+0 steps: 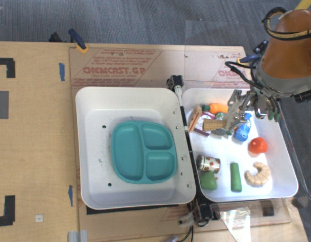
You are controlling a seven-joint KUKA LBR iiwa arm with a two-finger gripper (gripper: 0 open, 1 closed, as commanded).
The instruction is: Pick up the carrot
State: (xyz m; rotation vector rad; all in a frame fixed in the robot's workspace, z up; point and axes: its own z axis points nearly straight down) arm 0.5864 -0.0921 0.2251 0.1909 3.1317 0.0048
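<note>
1. Reaching in from the right, the arm hangs over the right bin
2. Its gripper sits low beside the carrot; finger spread, cannot tell
3. Carrot lies at the bin's far side, ungrasped; the pick remains undone

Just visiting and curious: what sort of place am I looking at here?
Probably a robotics lab test bench. A robot arm reaches over two white bins, one holding a teal divided plate, the other toy food such as a carrot and a tomato, all on cardboard sheets.
</note>
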